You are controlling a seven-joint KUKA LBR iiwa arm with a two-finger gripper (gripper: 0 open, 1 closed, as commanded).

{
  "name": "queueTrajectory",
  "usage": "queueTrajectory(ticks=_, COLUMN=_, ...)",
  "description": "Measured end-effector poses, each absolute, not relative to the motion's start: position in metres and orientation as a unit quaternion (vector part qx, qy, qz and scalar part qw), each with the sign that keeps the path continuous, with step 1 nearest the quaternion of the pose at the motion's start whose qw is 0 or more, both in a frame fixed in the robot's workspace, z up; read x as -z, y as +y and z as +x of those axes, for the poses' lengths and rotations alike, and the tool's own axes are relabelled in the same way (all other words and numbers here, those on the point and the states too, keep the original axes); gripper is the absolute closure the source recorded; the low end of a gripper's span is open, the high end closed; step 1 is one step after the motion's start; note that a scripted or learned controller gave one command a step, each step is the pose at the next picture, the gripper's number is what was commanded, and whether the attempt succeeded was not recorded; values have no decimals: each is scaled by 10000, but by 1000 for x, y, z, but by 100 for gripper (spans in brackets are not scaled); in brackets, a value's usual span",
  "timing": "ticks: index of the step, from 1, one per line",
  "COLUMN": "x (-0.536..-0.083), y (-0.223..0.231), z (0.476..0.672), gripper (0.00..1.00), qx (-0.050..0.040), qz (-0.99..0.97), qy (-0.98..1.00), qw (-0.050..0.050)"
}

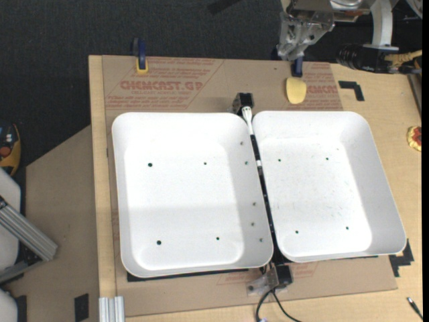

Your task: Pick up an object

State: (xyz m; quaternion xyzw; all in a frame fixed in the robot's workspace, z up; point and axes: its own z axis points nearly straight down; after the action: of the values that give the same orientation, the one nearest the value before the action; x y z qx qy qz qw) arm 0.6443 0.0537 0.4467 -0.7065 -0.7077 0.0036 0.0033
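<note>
bins (190, 123): 2 white, side by side | gripper (299, 42): 1, above bench edge, finger state unclear

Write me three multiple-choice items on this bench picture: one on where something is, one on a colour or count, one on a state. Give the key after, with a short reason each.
1. Where does the small yellow object lie?
A. In the left bin
B. In the right bin
C. On the brown board beyond the right bin

2. How many white bins are on the bench?
A. One
B. Two
C. Three

3. How does the gripper stand relative to the yellow object?
A. Above it, apart from it
B. Pressing it into the left bin
C. Resting on the floor of the right bin

Key: 1 C, the object sits on the brown board past the far rim of the right bin. 2 B, the left bin and the right bin lie side by side. 3 A, the gripper shows near the view's top edge, with a gap between it and the object.
</note>
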Motion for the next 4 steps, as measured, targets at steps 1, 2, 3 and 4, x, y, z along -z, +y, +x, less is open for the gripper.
queueTrajectory(ticks=1, x=-356, y=87, z=666, gripper=100, qx=-40, qz=-7061, qy=-7081, qw=39)
queueTrajectory(ticks=2, x=-260, y=127, z=664, gripper=100, qx=-43, qz=-7058, qy=-7084, qw=41)
queueTrajectory(ticks=3, x=-308, y=61, z=667, gripper=100, qx=17, qz=-7094, qy=-7048, qw=-34)
queueTrajectory(ticks=4, x=-319, y=53, z=658, gripper=100, qx=12, qz=-7076, qy=-7067, qw=-14)
